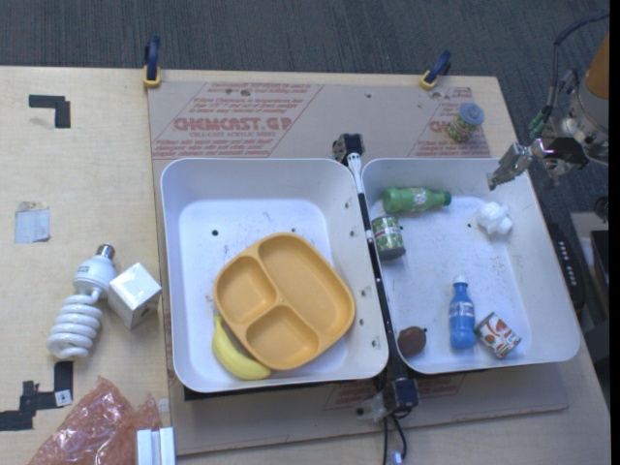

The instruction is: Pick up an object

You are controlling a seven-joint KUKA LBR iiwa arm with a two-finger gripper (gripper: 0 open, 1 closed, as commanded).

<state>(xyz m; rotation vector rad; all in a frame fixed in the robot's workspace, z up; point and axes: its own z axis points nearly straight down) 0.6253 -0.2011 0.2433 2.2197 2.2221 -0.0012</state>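
Candidates for pick all in right bin (542, 260): green bottle (415, 200) at far side, green can (387, 236) by divider, white crumpled wad (495, 219) nearest pincer (513, 166), blue bottle (462, 313), small carton (498, 336), brown fruit (412, 339) at near wall. One of each, six total. Pincer hovers over bin's far-right rim, nothing between fingers; open or clenched, I cannot tell. Risks, my guess: wad squashes and slips; bottles roll; descent clips rim.
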